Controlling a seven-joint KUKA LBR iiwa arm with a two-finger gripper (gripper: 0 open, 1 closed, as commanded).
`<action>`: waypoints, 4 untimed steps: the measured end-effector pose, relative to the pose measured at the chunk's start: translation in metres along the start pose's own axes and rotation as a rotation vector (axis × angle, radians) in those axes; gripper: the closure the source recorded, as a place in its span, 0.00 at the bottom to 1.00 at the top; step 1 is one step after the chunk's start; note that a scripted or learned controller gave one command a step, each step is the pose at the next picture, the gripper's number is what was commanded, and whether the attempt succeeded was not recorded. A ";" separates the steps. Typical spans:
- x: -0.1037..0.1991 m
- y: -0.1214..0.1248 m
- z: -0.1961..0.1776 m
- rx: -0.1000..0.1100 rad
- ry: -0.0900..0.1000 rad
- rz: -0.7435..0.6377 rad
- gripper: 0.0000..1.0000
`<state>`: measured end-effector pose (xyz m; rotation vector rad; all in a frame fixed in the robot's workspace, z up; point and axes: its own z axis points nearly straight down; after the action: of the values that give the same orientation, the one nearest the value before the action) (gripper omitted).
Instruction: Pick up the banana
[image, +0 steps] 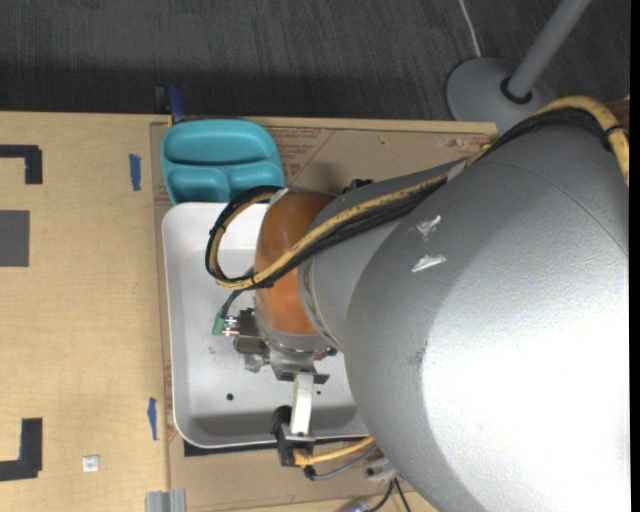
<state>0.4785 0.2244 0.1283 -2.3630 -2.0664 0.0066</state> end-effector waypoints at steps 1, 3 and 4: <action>0.000 0.000 -0.010 0.000 0.000 -0.002 1.00; 0.001 0.000 -0.029 0.000 -0.001 -0.007 1.00; -0.005 0.003 0.041 -0.007 0.007 0.041 1.00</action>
<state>0.4804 0.2191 0.0878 -2.4052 -2.0174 -0.0085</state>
